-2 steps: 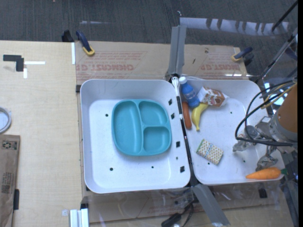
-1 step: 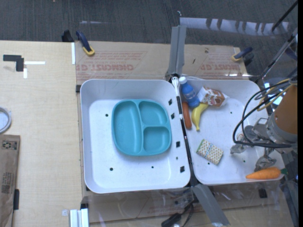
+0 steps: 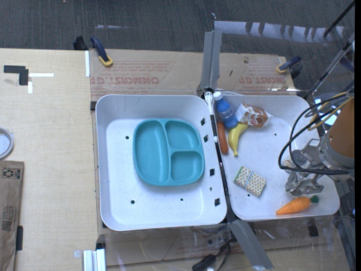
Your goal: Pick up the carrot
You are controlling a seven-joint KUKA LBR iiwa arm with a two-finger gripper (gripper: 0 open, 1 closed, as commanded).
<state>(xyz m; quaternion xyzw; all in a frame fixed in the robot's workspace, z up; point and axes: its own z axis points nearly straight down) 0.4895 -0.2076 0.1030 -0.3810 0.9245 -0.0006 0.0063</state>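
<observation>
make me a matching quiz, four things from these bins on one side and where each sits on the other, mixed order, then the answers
Things:
1. carrot
2. teal divided plate
3. blue bottle
4. patterned packet

Places:
A. top left corner of the right bin
B. middle of the left bin
C. near edge of the right bin, just below the gripper
D. lower middle of the right bin, below the banana

Pairs: 1-C, 2-B, 3-A, 4-D

Arm (image 3: 344, 134) cropped at right edge; end effector (image 3: 302, 184) indistinct.
</observation>
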